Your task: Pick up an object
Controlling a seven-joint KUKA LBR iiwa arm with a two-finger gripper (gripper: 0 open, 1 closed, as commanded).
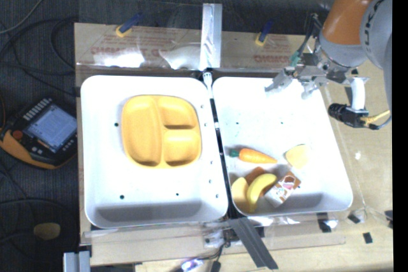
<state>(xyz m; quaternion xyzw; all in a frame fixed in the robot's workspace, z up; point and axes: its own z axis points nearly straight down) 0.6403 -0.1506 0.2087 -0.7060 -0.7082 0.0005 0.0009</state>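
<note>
- Gripper (pixel 292 81) hovered over the right bin's (pixel 319 137) far edge, fingers spread, grasping nothing.
- Carrot (pixel 255 155) and banana (pixel 255 190) lay near, yellow tray (pixel 160 130) left.

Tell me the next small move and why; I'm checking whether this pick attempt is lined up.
Probably carry the gripper toward the near end of the right bin and stop above the carrot. The gripper hangs open over the bin's far end with nothing between its fingers, while the carrot, bananas and small carton lie clustered at the near end. The carrot lies slightly apart, so it looks easiest.
</note>
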